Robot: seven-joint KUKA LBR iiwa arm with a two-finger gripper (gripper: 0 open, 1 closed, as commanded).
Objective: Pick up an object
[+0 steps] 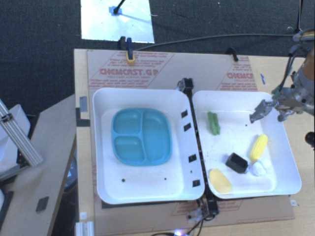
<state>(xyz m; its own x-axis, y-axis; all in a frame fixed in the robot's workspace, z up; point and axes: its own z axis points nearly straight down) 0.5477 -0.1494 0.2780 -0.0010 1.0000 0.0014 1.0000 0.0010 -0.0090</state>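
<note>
The arm (306, 68) reaches in from the right edge of the camera view, with its orange band showing near that edge. Its wrist is angled leftward and a little down. The gripper (259, 111) sits at the end of the wrist, held up in the air and pointing to the left (its grey tip looks like a short prong, and the fingers blur together at this size). Nothing can be seen between them.
</note>
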